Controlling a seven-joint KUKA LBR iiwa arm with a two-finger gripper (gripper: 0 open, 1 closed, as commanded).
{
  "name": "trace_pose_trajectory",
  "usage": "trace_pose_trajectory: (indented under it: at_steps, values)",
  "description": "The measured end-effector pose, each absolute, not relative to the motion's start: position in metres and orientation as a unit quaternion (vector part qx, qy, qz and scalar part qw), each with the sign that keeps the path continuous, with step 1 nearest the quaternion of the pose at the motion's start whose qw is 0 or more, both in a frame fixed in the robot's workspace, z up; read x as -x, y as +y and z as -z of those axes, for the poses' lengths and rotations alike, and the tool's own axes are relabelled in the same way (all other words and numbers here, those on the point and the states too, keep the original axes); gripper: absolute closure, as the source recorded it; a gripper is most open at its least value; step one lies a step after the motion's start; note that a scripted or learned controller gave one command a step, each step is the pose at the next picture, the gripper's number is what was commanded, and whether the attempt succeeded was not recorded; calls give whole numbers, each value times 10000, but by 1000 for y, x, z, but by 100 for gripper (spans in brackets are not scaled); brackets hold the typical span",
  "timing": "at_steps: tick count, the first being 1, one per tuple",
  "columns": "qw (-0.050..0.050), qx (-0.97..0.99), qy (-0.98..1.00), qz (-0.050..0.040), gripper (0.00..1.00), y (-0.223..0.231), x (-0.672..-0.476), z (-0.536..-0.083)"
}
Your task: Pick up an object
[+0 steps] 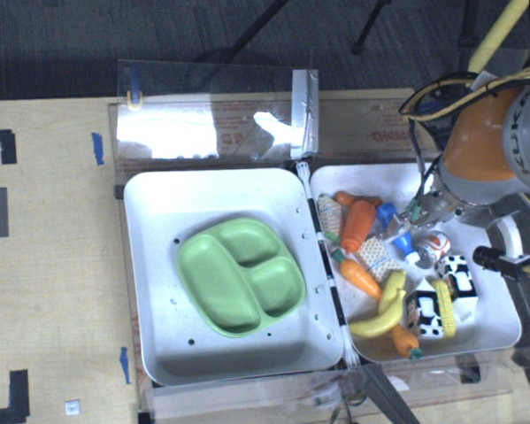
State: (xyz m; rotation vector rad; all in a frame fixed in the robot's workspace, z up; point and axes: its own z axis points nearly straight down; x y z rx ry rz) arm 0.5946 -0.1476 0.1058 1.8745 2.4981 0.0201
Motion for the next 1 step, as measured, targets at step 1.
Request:
trace_pose_trajectory:
  at_steps: [1]
  values:
    - [-13,-5838,8119,9,100,-82,-667,-184]
